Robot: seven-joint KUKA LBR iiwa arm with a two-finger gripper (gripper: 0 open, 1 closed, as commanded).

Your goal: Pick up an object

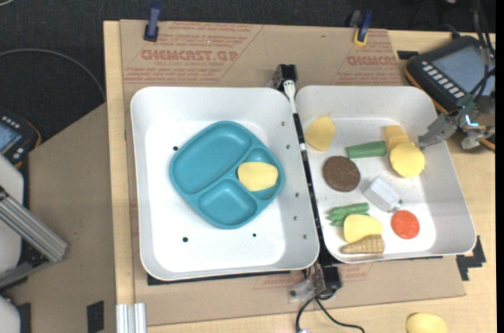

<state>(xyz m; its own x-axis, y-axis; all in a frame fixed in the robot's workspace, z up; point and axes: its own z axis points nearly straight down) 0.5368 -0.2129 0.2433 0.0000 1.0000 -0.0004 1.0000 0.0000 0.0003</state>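
Observation:
The right bin (453, 201) holds several toy foods: a yellow piece (320, 132), a green bar (366, 150), an orange-yellow block (396, 136), a yellow round item (407, 160), a brown disc (342, 173), a pale clear block (383, 194), green beans (347, 210), a yellow wedge (361, 227), a waffle cone (362, 246) and a red round item (405, 224). My gripper (438, 132) pokes in at the right, over this bin's far right rim, just right of the yellow round item. Nothing is seen held in it.
In the left bin (150, 190) lies a teal divided plate (213, 166) with a yellow oval item (257, 175) in one compartment. A control pendant (453, 72) rests beyond the right bin. Another yellow item (425, 322) lies on the bench in front.

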